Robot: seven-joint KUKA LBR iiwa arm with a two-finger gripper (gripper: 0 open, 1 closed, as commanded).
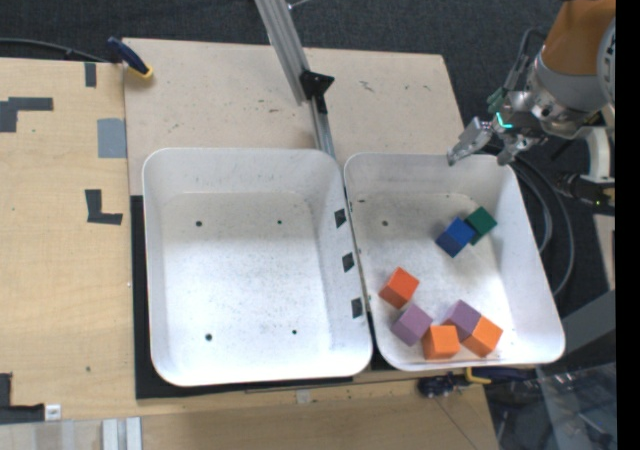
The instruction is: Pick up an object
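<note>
Nearest the camera, in the right-hand shallow white plastic bin [530,268], a cluster of small foam-like cubes lies along the front edge: an orange cube [441,341] touching a second orange cube [484,336] to its right, with a light purple cube [411,323] just to the left and another light purple cube [463,317] just behind and between the orange pair. A third orange cube [400,288] sits slightly apart, behind and left of this group. Further back in the same bin, a blue cube [455,236] and a dark green cube [481,224] rest touching each other. The left-hand shallow white plastic bin [160,238] adjoins it. At the far right corner of the right bin, the grey two-finger gripper [470,146] hangs above the rim, holding nothing; whether its jaws stand apart or together cannot be determined.
</note>
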